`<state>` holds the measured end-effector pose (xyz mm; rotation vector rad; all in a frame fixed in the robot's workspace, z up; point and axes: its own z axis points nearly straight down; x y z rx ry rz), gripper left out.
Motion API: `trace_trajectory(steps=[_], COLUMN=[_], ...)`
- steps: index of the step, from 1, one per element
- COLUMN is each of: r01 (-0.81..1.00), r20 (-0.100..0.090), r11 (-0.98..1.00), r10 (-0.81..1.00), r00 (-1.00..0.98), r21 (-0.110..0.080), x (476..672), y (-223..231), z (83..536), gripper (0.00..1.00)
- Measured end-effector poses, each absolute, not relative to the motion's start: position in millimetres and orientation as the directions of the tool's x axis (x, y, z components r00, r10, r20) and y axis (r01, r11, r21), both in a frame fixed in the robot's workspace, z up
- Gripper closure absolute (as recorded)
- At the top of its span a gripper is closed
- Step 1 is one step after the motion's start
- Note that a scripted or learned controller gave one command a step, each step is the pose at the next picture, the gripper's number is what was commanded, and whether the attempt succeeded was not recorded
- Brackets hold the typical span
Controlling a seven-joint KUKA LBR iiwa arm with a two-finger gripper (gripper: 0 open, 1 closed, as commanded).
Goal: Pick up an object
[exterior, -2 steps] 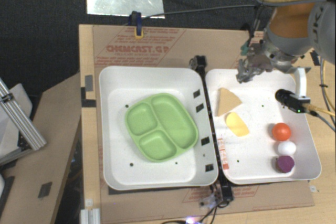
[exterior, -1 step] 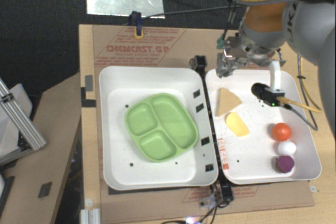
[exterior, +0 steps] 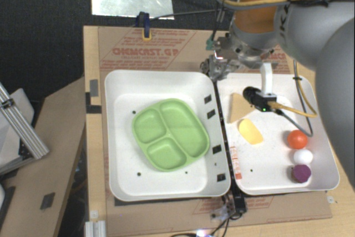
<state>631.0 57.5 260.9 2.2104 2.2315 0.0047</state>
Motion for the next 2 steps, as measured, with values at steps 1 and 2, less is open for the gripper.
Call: trace_trajectory(steps=[1,2], r01=[1.0,1.0], r20=[0.002,0.0], r11=[0.009,0.005], r10=[1.0,1.0], r00=[-0.009,-0.005], r21=[0.003,0.001], x=[637.8,637.6], y=[109.5,106.3], z=[257.5,257.3], gripper=[1.0,0.0])
